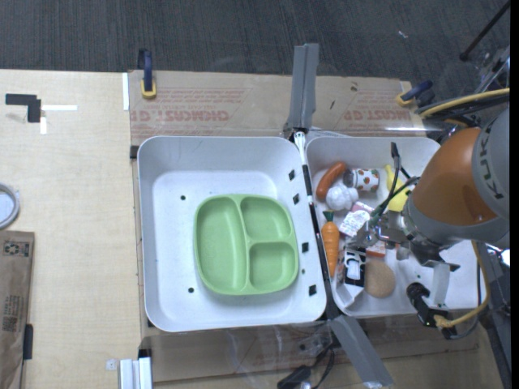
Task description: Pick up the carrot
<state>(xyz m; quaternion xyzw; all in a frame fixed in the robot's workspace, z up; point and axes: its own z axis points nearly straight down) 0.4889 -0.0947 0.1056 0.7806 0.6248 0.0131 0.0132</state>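
Carrot lies just left of gripper.

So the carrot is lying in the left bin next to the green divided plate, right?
Not quite. The carrot lies in the right bin, against its left wall, among the other small items. The green divided plate sits alone in the left bin. The camera view shows this.

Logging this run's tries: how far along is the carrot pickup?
Done: the arm has reached over the right bin. In hand: nothing visibly; the carrot lies against that bin's left wall, beside other toys. Left: grasping and lifting it.
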